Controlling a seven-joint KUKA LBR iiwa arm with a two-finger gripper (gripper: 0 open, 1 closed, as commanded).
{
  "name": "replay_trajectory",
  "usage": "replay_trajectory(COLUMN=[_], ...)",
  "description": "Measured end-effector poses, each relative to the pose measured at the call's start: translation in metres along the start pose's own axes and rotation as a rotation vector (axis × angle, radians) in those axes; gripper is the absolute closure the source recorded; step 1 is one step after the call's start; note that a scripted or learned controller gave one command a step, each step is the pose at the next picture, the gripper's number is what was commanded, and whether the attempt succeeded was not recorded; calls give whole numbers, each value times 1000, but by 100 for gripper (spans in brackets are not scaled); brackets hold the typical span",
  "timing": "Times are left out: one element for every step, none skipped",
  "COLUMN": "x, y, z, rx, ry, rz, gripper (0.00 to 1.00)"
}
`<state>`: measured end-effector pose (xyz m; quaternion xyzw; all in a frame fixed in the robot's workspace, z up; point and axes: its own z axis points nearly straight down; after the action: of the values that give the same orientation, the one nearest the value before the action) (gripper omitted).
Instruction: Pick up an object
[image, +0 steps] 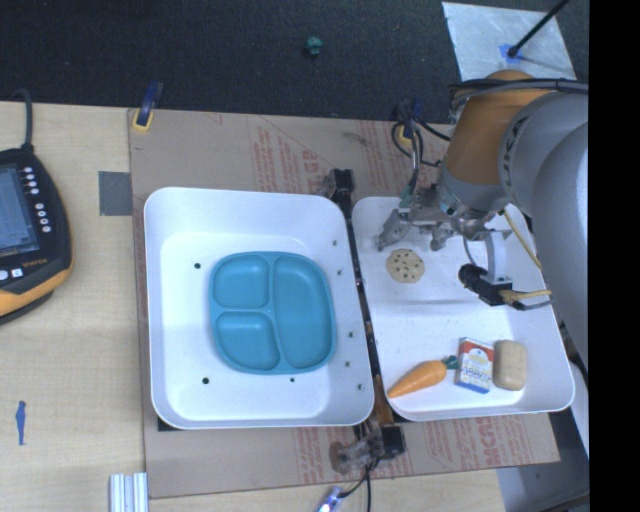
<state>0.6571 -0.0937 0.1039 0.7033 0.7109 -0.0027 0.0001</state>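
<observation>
The hand hangs with its two fingers spread wide and nothing between them. The cookie lies flat on the floor of the right bin, just off the fingertips and apart from them. It is a small round tan disc dotted with darker chips, probably light and stiff. Because it is thin and offers little height, I judge the fingers must straddle its rim and close across its width. Farther from the hand, along the bin's opposite edge, lie an orange carrot, a small printed carton and a beige lump, all chunkier to grip. Farthest off, a blue divided plate sits in the left bin.
</observation>
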Motion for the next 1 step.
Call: replay_trajectory(x=[-8], y=[-11], z=[12], rx=[2], ry=[2], rz=[5], gripper=[0])
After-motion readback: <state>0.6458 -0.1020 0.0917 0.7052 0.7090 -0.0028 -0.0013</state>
